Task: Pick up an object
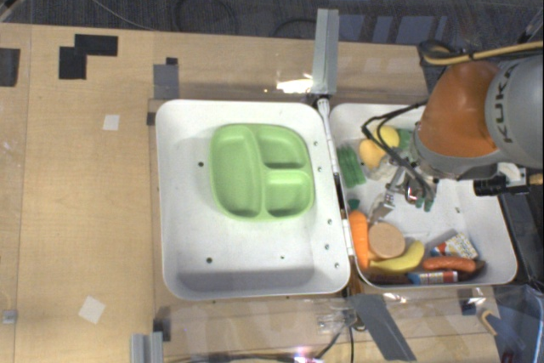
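Nothing is lifted yet. The likeliest target, a round tan disc (388,241), lies flat on the floor of the right bin (501,242), just below the claw (393,201) and apart from it. The claw hangs low over the clutter, tips toward the disc; whether it is apart or together I can't tell. The whole pick looks still to do: descend, close, raise.

Room is tight. A carrot (360,239) touches the disc on the claw's lower left, a banana (401,260) curls beneath, and a yellow fruit (372,152) sits above. The bin's left wall stands close behind the carrot. Far left, the green divided tray (259,170) sits in the other bin (187,268).
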`<state>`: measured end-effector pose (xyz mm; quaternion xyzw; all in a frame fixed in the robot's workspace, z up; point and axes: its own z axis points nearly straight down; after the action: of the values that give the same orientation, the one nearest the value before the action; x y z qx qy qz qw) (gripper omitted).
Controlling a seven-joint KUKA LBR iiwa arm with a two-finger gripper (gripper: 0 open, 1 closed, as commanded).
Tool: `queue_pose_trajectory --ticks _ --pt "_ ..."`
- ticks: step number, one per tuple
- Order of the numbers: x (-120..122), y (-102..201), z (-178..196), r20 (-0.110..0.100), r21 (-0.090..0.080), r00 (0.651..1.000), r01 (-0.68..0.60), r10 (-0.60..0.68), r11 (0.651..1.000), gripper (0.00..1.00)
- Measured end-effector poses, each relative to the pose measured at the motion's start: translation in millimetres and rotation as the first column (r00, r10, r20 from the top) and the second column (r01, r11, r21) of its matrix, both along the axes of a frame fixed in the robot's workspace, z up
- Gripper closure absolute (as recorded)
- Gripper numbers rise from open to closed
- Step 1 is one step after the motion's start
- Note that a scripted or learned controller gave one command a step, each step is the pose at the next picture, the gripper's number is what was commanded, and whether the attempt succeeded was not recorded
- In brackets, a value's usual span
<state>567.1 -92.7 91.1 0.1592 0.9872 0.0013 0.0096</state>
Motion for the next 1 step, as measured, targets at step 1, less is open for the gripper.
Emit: queue_pose_trajectory --ticks 1 --pt "50.9 4.3 -1.4 -0.005 0.003 0.980 0.199 -0.199 0.980 0.00"
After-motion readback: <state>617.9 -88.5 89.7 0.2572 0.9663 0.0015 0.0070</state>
